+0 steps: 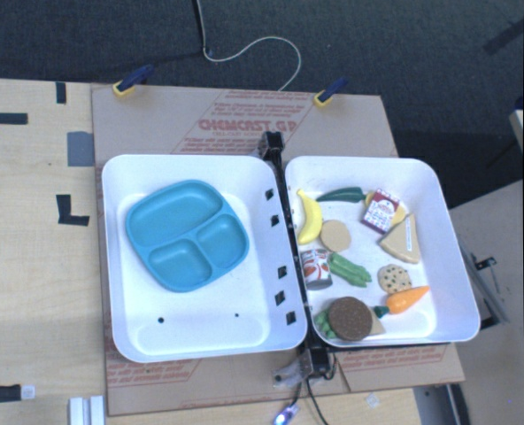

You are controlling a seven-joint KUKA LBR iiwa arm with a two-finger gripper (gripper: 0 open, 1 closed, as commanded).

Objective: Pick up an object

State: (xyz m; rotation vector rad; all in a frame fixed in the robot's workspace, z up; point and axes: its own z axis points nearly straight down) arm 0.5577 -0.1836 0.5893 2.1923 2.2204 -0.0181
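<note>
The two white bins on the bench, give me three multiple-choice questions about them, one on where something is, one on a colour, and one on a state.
1. Where does the banana lie?
A. In the left bin, on the plate
B. In the right bin, near the divider between the bins
C. On the cardboard outside the bins

2. What colour is the divided plate in the left bin?
A. Red
B. Yellow
C. Blue

3. How does the small can rest?
A. Lying on its side among the toy food
B. Stacked on the plate
C. Hanging over the bin's rim

Answers:
1. B, the banana lies at the left edge of the right bin, beside the divider.
2. C, the three-compartment plate is light blue.
3. A, the can lies flat between the banana and the burger.
</note>
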